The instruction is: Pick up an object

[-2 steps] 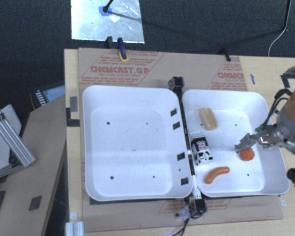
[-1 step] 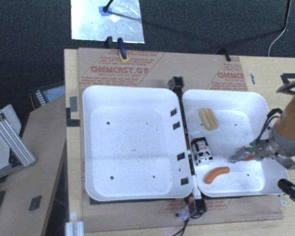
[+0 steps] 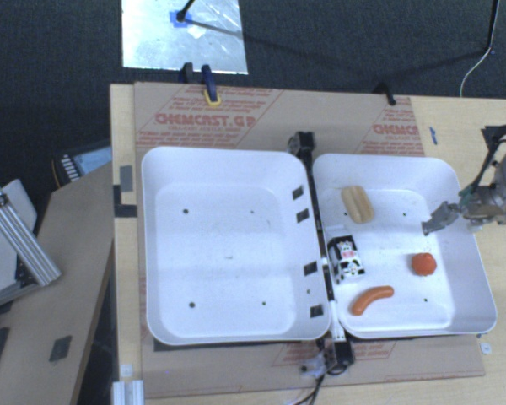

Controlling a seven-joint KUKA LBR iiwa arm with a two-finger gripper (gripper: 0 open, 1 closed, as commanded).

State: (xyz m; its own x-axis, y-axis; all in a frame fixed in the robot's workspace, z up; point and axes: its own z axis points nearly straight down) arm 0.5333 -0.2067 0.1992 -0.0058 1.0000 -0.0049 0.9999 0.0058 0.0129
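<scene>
Objects are lying in the right bin, in the right half of the frame: a tan bun near the bin's upper left, a black-and-white cow toy against its left wall, an orange sausage toward the lower left, and a red-orange ball right of centre. All four are sitting apart from one another on the white floor of the bin.

The gripper is reaching in from the right edge of the frame, hanging over the bin's right part, above and just right of the ball in the picture. The fingertips are showing as one grey tip pointing left and down; whether they are spread or closed cannot be told at this size, and nothing is showing between them.

The left bin is filling the middle of the frame, touching the right one along a seam with black clips. Both are resting on a cardboard sheet on the bench. A foil square is lying at the upper left.
</scene>
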